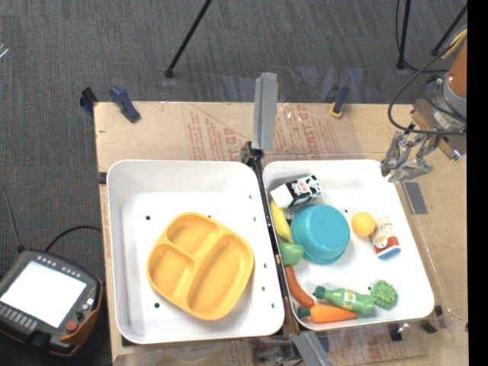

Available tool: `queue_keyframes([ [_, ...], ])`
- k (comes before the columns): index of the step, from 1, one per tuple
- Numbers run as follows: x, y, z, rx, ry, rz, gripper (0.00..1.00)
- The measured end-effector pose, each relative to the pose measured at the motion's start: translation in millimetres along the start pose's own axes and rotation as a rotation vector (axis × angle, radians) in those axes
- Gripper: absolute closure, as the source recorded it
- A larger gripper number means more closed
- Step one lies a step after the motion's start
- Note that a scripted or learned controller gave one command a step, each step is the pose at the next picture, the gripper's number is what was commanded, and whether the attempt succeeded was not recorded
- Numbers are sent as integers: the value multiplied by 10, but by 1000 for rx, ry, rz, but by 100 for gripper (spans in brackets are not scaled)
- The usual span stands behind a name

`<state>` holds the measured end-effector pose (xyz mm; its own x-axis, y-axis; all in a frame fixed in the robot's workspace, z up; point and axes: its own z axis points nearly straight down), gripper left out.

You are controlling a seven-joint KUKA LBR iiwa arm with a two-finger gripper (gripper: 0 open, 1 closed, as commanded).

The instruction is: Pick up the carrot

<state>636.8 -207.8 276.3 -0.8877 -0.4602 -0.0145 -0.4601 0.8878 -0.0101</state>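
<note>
The carrot (333,314) is orange with a green stub at its left end. It lies flat along the front wall of the right bin (418,239). A green bottle (348,299) lies just behind it and touches it. My gripper (405,168) hangs above the right bin's back right corner, far from the carrot. Its fingers are open and nothing is between them.
The right bin also holds a teal bowl (321,232), a yellow ball (363,223), a small red and white figure (386,239), a green bumpy toy (384,293), a banana (280,223), a red-orange pepper (297,287) and a black and white carton (297,191). A yellow divided plate (201,264) lies in the left bin (130,204).
</note>
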Motion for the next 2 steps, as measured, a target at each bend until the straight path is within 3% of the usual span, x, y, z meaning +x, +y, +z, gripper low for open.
queue_keyframes([
  [1, 20, 12, 76, -10, 9, 1, 0],
  [2, 129, 165, 1258, -23, 19, -117, 0],
])
